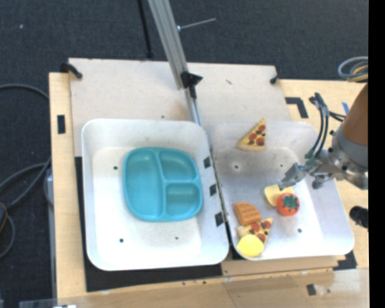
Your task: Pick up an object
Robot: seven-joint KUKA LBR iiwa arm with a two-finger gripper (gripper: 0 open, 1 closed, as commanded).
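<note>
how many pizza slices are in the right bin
2. One toy pizza slice lies at the far rim of the right white bin; a smaller toy pizza slice sits near the front, between the waffle-like toy and the round yellow toy.

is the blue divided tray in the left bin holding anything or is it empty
Empty. The blue tray lies flat in the left bin, and all its compartments show bare blue bottoms.

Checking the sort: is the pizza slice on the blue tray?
No, the pizza slice lies in the right bin; the blue tray is in the left one.
</note>
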